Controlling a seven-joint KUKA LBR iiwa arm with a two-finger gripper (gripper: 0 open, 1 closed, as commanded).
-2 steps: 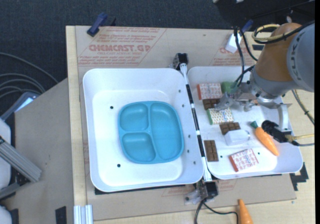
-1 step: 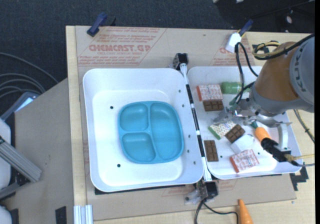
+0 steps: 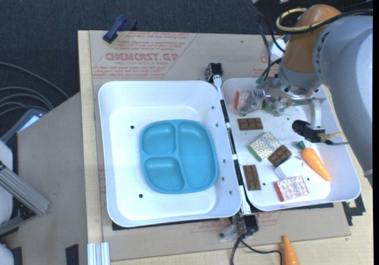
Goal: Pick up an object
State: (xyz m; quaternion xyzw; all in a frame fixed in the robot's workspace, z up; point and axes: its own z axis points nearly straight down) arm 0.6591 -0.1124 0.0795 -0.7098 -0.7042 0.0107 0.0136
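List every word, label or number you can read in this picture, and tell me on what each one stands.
"CHEMCAST" in large red letters, followed by what looks like "G.P", on the brown board under the bins.
Smaller red lines above and below that word on the board: too blurred to read.
Red and white packet in the right bin: print too small to read.
Patterned packet in the right bin: print too small to read.

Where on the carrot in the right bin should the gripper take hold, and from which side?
Probably the carrot at its thick orange middle, from straight above, closing across its width. It lies flat, pointing diagonally, with bare bin floor on both long sides; the tip tapers too thin.
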